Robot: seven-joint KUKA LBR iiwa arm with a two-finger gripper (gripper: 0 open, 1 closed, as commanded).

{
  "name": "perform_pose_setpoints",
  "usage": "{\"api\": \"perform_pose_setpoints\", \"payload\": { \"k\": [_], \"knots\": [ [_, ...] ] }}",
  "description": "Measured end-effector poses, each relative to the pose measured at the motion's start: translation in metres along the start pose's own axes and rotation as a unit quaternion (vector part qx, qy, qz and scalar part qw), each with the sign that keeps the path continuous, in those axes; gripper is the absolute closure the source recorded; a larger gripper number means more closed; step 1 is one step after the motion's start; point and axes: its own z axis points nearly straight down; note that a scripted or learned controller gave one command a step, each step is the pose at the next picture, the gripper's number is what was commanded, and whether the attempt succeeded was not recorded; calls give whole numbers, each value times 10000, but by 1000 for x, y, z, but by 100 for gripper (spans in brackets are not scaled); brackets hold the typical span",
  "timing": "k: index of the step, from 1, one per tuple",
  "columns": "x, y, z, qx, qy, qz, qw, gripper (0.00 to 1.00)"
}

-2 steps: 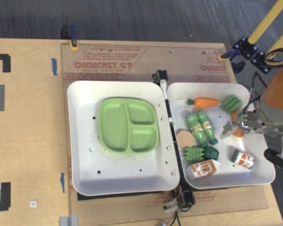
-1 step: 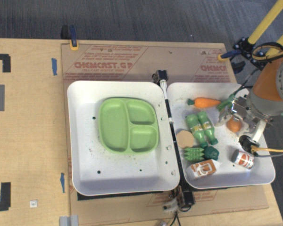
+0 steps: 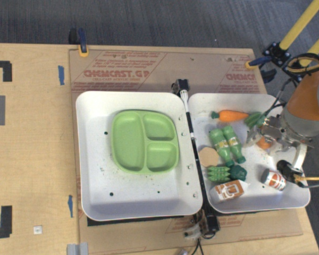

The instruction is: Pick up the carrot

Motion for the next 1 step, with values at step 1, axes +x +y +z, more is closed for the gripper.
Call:
{"api": "perform_pose_setpoints", "payload": {
  "k": [1],
  "knots": [
    [-2, 2, 0, 10, 44, 565, 9984, 0]
  ]
}}
